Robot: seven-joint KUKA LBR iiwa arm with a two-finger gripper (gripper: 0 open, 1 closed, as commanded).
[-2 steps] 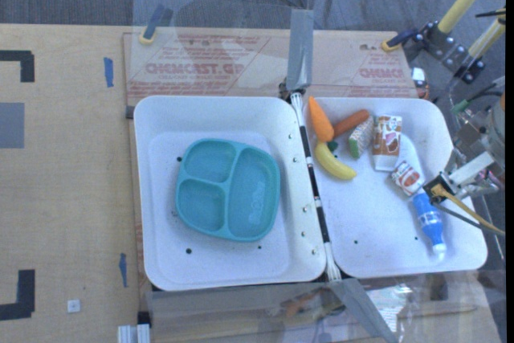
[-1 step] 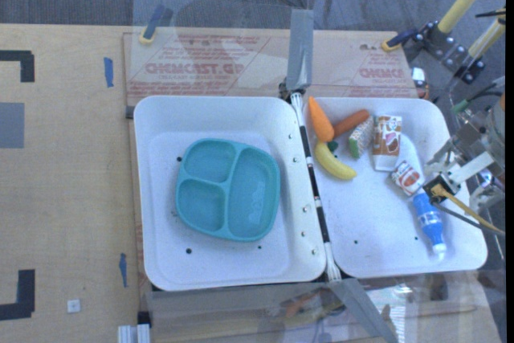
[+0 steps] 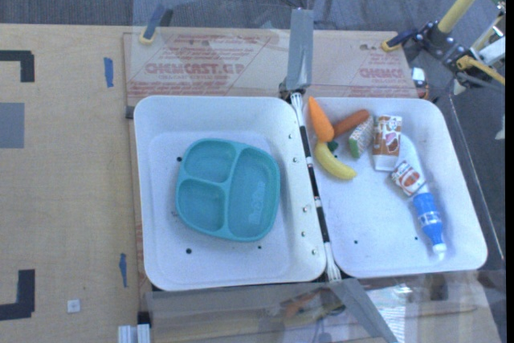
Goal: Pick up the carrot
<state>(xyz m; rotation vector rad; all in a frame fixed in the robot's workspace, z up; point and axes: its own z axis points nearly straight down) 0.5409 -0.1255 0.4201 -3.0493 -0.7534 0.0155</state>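
Two white bins sat side by side: the left bin held a teal divided plate. In the right bin, the carrot lay at the upper left corner, touching a banana.

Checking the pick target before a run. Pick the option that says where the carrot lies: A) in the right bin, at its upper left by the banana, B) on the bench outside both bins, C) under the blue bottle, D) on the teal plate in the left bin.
A: the carrot lies in the right bin, at its upper left corner, just above the banana.
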